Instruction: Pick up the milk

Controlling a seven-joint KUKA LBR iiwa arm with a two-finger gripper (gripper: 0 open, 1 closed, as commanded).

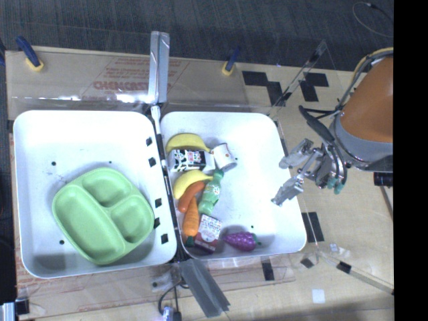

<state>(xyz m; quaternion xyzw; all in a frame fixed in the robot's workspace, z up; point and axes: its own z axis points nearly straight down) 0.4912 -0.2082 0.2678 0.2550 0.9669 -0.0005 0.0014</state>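
The milk is a small carton with a black-and-white cow pattern. It lies in the right bin near its left wall, between two yellow bananas. My gripper hovers over the right side of the same bin, well to the right of the milk. Its two fingers stand apart, open, with nothing between them.
Around the milk lie a white cup, a green bottle, an orange carrot, a small red-and-white packet and a purple eggplant. The left bin holds a green divided plate.
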